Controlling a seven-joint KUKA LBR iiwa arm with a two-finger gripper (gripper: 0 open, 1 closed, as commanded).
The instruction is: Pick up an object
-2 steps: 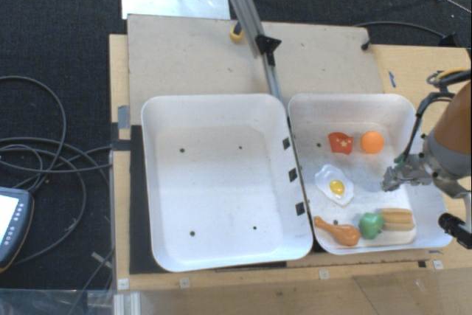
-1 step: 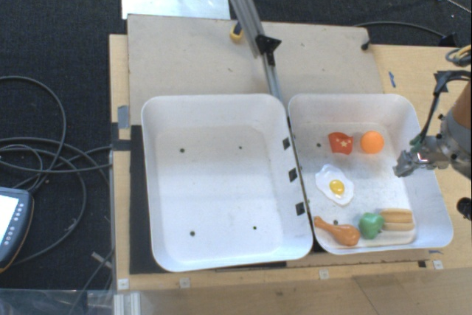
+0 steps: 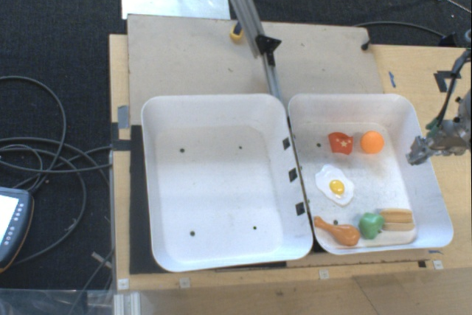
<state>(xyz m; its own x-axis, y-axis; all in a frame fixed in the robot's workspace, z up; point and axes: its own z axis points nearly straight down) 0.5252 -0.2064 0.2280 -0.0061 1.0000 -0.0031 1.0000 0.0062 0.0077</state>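
Observation:
The right bin [image 3: 420, 130] holds several toy foods: a red piece [image 3: 340, 143], an orange ball [image 3: 372, 142], a fried egg [image 3: 335, 186], a chicken drumstick [image 3: 338, 230], a green piece [image 3: 371, 225] and a hot dog bun [image 3: 397, 219]. My gripper [image 3: 420, 152] hangs at the right rim of that bin, to the right of the orange ball and apart from every object. Nothing shows between its fingers.
The left bin [image 3: 158, 158] sits beside the right one, with black clips along their shared wall [image 3: 292, 173]. A slanted metal pole [image 3: 247, 7] crosses the bench at the back. Cables and a tablet [image 3: 13, 221] lie on the floor at the left.

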